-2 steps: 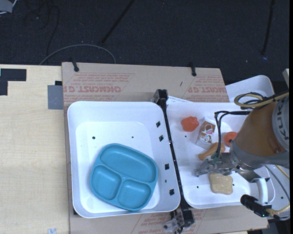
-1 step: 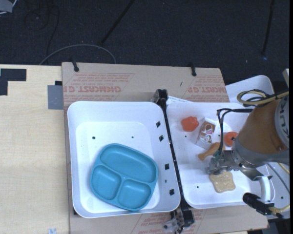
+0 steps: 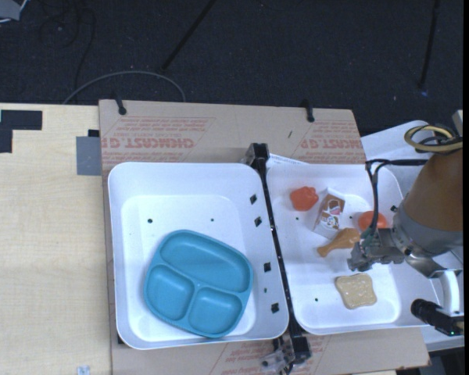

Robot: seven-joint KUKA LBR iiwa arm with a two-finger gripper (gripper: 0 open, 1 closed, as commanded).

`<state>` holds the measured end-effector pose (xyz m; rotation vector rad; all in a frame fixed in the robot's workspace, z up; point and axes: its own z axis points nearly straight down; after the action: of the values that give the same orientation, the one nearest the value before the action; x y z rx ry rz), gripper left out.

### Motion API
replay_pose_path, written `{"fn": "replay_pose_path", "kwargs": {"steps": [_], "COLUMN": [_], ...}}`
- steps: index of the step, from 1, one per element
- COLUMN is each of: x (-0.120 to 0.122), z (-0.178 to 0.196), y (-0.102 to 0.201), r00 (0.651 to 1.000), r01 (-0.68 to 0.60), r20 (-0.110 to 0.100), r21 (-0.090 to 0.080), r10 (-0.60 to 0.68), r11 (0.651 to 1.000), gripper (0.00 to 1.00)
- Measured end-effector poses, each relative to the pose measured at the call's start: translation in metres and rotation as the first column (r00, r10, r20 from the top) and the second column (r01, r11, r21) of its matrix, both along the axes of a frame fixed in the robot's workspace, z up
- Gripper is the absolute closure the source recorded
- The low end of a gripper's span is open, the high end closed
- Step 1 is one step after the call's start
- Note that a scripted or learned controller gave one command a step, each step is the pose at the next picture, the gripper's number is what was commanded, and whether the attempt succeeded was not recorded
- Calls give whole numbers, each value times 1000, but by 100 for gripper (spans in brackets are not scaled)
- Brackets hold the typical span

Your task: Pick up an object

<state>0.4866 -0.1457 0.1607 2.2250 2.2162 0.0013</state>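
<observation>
The tool (image 3: 363, 260), its opening impossible to tell, sits low in the right white bin (image 3: 309, 303) beside the tan drumstick-shaped toy (image 3: 340, 242) near that bin's right edge, seemingly positioned to grasp it.

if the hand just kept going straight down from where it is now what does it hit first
Most likely the tan, bone-shaped piece: the hand hangs right at that piece's right end, over the floor of the right bin. Depth is hard to judge from above, so it might slip past onto the bin floor, short of the toast slice.
</observation>
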Motion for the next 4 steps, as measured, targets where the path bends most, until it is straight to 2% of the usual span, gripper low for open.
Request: {"fn": "replay_pose_path", "kwargs": {"steps": [1,2,4], "x": [-2,-1,4], "z": [51,82,88], "y": [9,9,117], "r00": [1000,1000,1000], "r01": [-6,-5,-10], "r20": [1,0,-5], "r21": [0,0,3], "r10": [6,5,10], "r11": [1000,1000,1000], "gripper": [100,100,100]}}
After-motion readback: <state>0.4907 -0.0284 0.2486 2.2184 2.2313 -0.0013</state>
